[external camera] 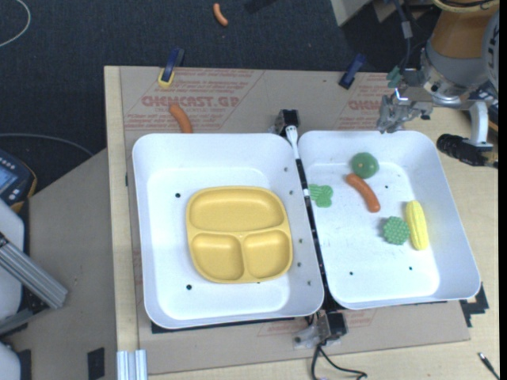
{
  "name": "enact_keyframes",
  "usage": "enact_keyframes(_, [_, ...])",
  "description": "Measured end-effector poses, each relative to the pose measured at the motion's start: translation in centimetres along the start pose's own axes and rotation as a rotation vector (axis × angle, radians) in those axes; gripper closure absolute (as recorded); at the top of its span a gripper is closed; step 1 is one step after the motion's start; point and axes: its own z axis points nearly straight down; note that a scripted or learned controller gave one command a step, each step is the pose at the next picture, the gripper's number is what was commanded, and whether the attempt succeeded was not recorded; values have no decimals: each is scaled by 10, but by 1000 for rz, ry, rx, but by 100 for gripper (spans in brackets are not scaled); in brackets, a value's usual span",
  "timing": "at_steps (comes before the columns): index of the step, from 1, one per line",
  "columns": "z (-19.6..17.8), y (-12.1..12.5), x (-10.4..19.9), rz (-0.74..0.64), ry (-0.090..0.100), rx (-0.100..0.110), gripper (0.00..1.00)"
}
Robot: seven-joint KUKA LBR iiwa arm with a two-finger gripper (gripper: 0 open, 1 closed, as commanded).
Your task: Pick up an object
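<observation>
Cardboard-topped worktop [238, 93] on dark carpet [95, 22], two white bins [150, 212], end effector [394, 117] far right, grip state unclear

Two shallow white bins sit side by side on the bench: a left bin [150, 212] and a right bin [444, 236]. The left bin holds one thing, a yellow divided plate [238, 232] with three compartments. The right bin holds five things: one round green ball-like piece [364, 164], one orange sausage [363, 191], one flat green leafy piece [320, 195], one bumpy green piece [395, 230] and one yellow corn cob [416, 224]. Outside the bins lie two more orange sausages, one on the cardboard [181, 118] and one on the dark floor [220, 13]. Two clamps grip the cardboard's far edge, one yellow-tipped [168, 68] and one blue [351, 70]
</observation>
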Motion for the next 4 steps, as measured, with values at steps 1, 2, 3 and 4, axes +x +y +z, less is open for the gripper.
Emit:
enact_keyframes(1, [10, -22, 49, -3, 4, 11, 100])
enact_keyframes(2, [-2, -53, 95, -4, 4, 11, 100])
enact_keyframes(3, [-9, -75, 146, -5, 5, 11, 100])
enact_keyframes(4, [14, -101, 181, -3, 4, 15, 100])
